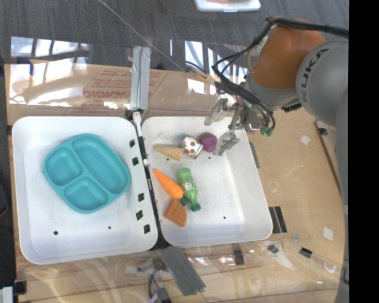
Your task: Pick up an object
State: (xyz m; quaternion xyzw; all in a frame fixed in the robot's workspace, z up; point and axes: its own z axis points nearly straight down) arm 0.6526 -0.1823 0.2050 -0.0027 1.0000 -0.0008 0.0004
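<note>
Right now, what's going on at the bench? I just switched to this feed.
The arm reaches in from the right, with its gripper over the back of the right bin, near a purple toy. Nothing is between its fingers. That bin also holds an ice-cream cone, a carrot, a green bottle and a waffle, all lying loose. The left bin holds a teal divided plate.

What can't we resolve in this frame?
- Gripper: finger state unclear in the camera view; cables and wrist clutter it.
- Purple toy: too small to identify; red-and-white toy overlaps it.
- White object: cut off by the top edge.
</note>
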